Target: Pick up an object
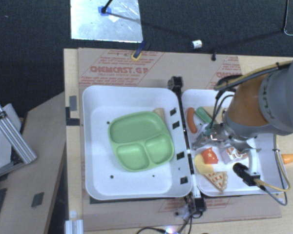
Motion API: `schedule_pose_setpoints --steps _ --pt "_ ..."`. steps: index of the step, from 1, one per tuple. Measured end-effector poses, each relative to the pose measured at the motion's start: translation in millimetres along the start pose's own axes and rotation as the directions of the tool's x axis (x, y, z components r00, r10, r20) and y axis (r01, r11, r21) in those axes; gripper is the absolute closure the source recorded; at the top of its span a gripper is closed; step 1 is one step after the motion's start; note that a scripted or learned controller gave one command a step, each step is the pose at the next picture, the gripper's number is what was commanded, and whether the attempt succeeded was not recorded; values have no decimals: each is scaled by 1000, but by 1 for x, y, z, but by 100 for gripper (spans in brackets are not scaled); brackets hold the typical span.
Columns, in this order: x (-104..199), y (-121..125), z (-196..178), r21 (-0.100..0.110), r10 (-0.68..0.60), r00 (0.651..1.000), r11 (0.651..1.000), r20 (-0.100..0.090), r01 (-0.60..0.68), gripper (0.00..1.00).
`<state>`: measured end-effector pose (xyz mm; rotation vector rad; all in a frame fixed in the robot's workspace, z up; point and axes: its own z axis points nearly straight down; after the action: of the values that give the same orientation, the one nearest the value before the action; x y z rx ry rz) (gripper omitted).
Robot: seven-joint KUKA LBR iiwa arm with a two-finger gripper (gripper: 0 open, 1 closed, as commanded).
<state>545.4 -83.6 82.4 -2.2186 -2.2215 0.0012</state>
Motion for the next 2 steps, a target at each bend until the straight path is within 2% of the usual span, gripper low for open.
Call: schedule_pose_setpoints --steps 1,2 --pt "0 1 -12 -3 1 1000 1000 1 -1 100" --pt "-5 -2 -74 -6 -1 1000 1000 2 1 100"
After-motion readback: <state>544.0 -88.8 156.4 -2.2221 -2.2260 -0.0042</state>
